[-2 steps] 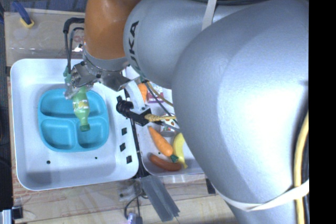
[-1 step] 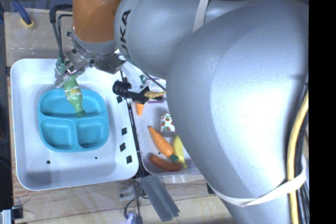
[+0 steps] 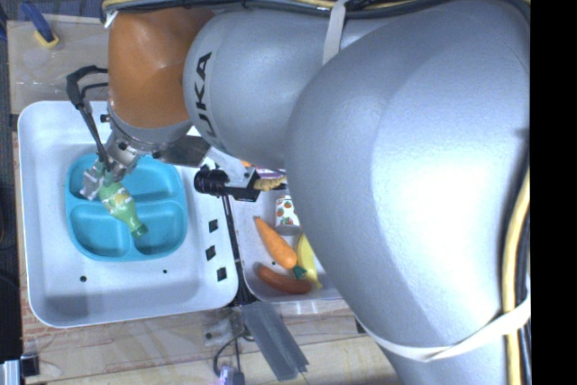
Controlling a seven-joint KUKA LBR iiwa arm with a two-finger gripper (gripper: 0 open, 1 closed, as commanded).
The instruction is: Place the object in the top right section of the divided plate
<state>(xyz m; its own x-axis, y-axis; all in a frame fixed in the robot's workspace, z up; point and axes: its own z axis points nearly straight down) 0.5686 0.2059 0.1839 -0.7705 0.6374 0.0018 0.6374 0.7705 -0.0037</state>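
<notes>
A green plastic bottle [image 3: 120,205] lay tilted over the blue divided plate [image 3: 153,234], its upper end at the fingers [image 3: 97,180], whose opening and grip I could not tell, inside the left white bin [image 3: 45,284].

The bulky grey arm with its orange band [image 3: 149,68] is looming over the right white bin [image 3: 270,288], blocking most approach from above there. A pale green bottle [image 3: 122,205] is lying across the blue divided plate [image 3: 167,234] in the left white bin [image 3: 117,297], crowding the plate's middle. White floor around the plate is lying open. A carrot [image 3: 275,245], a yellow piece [image 3: 307,259] and a red piece [image 3: 281,280] are cluttering the right bin's visible corner.
</notes>
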